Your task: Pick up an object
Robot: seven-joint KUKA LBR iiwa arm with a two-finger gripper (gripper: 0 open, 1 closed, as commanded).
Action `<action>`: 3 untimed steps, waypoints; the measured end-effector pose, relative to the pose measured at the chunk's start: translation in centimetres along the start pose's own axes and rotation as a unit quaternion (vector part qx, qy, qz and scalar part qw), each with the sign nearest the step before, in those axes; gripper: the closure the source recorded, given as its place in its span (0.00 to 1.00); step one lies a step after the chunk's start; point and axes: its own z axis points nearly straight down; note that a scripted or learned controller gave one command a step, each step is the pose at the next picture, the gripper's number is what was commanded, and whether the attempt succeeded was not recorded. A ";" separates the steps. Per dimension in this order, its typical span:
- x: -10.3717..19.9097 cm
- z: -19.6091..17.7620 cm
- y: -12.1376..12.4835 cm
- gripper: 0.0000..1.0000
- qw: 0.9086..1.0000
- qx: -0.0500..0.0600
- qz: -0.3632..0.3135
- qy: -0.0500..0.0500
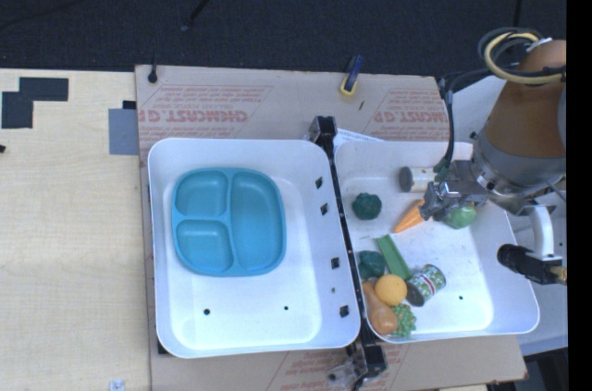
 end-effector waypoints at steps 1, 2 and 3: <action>-0.1 -1.1 0.0 1.00 1.000 0.002 0.000 0.000; 5.8 -0.2 -0.5 1.00 1.000 0.004 -0.001 0.001; 10.5 -0.2 -0.4 1.00 1.000 0.004 -0.002 0.001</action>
